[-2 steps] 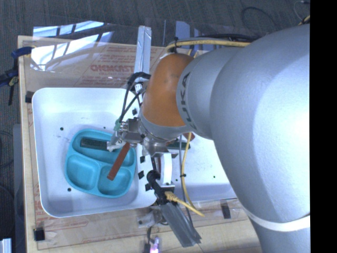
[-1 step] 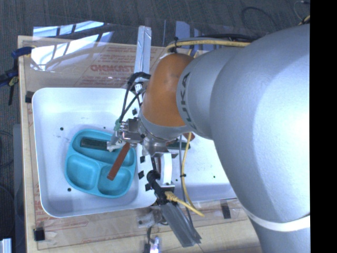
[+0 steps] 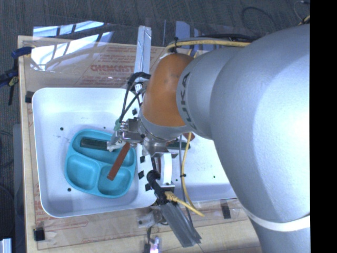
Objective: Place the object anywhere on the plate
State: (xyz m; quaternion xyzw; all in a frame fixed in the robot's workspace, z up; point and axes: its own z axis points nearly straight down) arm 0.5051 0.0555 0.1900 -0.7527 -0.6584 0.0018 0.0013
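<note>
Left bin (image 3: 52,141): plain white, a few small dark dots on its floor. Plate (image 3: 84,170) inside it: turquoise-blue, divided, glossy. Slim stick-like object (image 3: 119,163) over the plate: reddish brown. Dark greenish item (image 3: 95,143) in the plate's upper compartment, colour hard to read. Arm (image 3: 253,115): pale grey, with an orange band (image 3: 163,96) above the wrist and dark lettering beside it. Cable (image 3: 181,204): yellow. Bench (image 3: 113,65) surface: pale tan with red printed lettering. Floor (image 3: 63,4) around: dark grey.

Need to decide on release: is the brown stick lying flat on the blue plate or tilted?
Tilted. The brown stick slants from the tool down over the blue plate; whether its lower end touches is unclear.
</note>
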